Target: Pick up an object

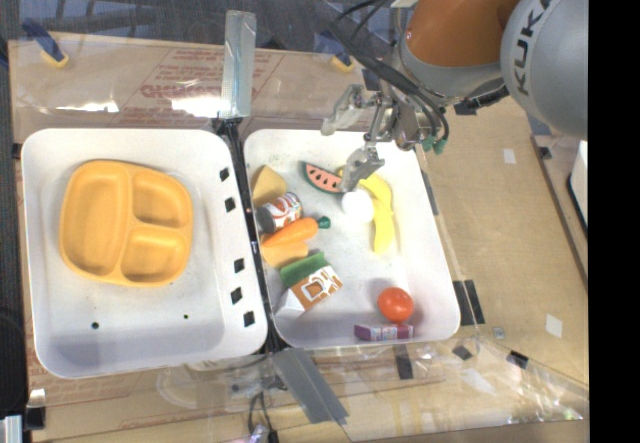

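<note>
Purple flat box [383,332] and red round tomato [396,304] lie untouched in the right white bin [440,276]. Jaws, seemingly empty, hover over a white egg [357,204] beside the yellow banana [380,213]; nothing lifted yet.

Bright, even overhead light; soft shadows, slight overall blur.

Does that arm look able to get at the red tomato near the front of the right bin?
Probably yes. The tomato lies in the open, with only a purple pack just in front of it and nothing on top. The gripper hangs over the same bin, further back by the banana.
</note>
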`<state>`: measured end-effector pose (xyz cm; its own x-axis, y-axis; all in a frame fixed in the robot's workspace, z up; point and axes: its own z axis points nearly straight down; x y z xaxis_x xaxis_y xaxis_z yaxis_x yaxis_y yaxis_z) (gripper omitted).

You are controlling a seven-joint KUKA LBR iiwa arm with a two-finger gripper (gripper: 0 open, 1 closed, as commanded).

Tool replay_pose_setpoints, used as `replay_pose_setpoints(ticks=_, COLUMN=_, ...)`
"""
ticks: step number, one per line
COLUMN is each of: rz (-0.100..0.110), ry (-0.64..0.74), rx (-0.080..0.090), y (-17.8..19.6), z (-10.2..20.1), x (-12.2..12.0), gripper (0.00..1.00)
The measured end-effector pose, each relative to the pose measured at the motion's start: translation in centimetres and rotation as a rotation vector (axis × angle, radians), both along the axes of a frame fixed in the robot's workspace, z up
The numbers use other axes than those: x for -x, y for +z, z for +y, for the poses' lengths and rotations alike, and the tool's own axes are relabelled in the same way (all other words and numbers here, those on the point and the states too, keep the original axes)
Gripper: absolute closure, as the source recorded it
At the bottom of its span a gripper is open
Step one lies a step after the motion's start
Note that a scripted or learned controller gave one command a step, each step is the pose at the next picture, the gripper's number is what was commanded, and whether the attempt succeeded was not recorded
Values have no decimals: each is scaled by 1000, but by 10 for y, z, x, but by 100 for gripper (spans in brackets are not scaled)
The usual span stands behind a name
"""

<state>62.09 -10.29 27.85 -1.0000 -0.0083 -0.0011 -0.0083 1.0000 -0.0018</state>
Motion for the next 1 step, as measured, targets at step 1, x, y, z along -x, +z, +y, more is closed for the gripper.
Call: replay_pose_setpoints(ticks=1, rz=10, ry=56, rx=-3, y=-111, z=-101, x=-7, gripper=0)
